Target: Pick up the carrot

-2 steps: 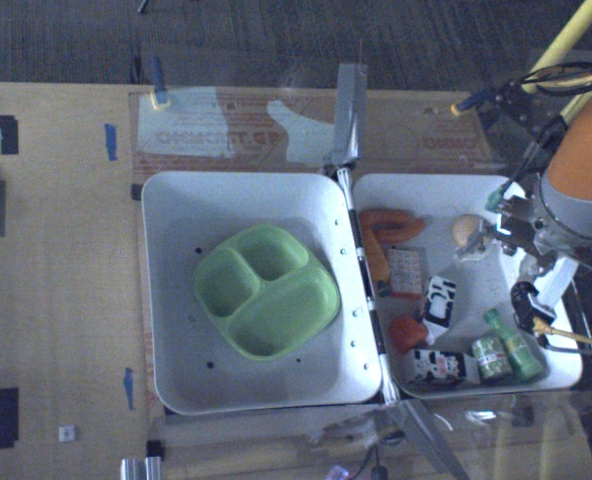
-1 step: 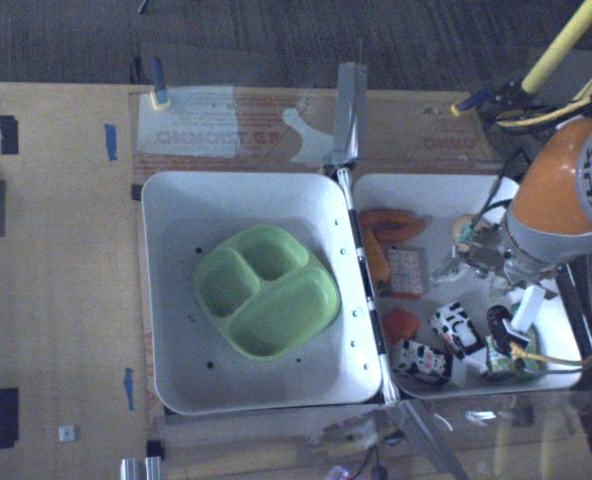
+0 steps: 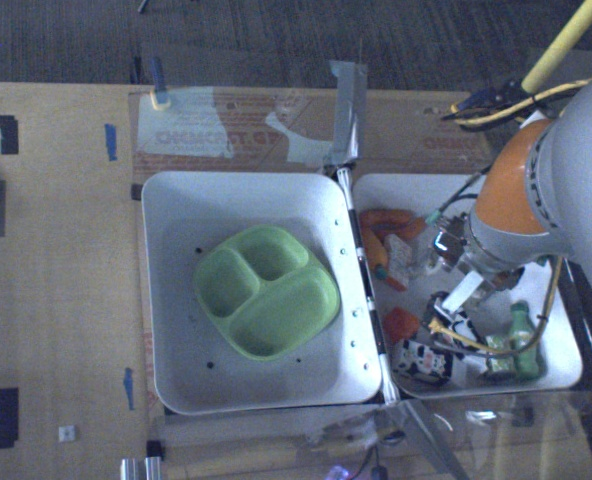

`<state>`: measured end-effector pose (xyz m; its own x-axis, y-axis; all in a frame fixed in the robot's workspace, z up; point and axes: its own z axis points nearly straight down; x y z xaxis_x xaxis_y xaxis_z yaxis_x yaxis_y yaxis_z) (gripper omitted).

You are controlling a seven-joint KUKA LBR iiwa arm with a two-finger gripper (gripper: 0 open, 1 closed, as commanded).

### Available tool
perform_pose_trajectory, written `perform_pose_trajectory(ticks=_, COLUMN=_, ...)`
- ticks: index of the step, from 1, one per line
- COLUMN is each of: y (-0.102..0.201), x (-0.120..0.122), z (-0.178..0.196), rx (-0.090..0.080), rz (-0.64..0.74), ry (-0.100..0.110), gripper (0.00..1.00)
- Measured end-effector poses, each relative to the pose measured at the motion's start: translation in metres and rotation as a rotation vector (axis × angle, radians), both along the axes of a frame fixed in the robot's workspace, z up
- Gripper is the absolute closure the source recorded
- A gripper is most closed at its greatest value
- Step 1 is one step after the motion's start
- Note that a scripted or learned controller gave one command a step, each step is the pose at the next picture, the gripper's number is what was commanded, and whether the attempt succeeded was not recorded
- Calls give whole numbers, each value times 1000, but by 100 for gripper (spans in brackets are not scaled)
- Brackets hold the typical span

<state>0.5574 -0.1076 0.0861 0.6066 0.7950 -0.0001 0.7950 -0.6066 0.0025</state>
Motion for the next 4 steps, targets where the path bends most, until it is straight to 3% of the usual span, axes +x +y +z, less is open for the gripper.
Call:
perform_pose_trajectory(ticks=1, y=0, x=-1, z=9, rx=1, rz=1, ry=3, gripper=100)
perform_pose_trajectory(ticks=2, y=26, x=88, z=124, rx=1, rz=-300, ry=7, gripper=100)
perform_pose_trajectory(ticks=3, y=25, x=41, z=151, rx=2, rz=-533, ry=11, gripper=100)
perform_pose_trajectory(ticks=4, y=55, x=-28, z=172, rx=2, rz=-427, ry=11, gripper=100)
